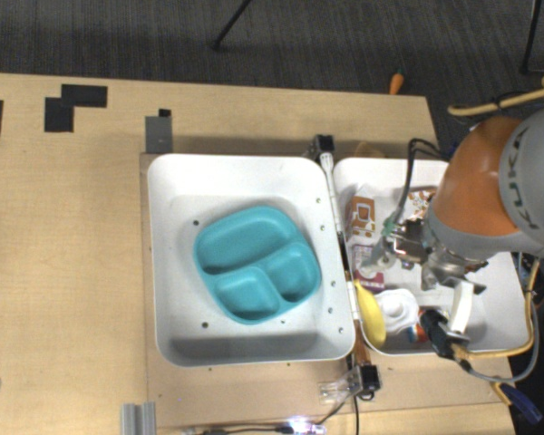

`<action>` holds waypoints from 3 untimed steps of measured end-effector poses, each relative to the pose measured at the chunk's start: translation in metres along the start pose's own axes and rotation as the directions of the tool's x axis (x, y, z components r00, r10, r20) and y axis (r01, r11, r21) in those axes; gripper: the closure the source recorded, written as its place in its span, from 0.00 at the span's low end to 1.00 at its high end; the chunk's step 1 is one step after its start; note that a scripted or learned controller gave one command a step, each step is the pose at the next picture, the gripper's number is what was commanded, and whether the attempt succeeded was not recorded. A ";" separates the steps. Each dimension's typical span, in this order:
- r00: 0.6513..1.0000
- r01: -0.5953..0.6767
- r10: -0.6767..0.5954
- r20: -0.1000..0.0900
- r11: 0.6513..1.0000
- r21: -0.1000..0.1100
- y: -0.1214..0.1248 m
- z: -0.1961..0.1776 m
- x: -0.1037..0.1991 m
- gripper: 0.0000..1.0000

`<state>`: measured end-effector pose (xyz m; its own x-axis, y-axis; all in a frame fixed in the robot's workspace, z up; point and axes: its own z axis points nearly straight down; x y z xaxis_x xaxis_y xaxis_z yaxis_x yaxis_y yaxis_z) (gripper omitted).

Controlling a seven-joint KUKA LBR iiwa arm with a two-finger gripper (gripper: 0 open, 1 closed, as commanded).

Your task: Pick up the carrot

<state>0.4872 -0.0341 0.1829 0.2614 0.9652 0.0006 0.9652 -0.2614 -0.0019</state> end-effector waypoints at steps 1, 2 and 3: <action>0.992 -0.122 0.122 -0.002 0.992 -0.004 -0.009 -0.001 0.037 0.00; 0.992 -0.124 0.124 -0.001 0.992 -0.004 -0.009 -0.001 0.036 0.00; 0.992 -0.124 0.124 -0.001 0.992 -0.004 -0.009 -0.001 0.036 0.00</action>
<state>0.4881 0.0026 0.1844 0.3787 0.9255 0.0015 0.9255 -0.3787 0.0018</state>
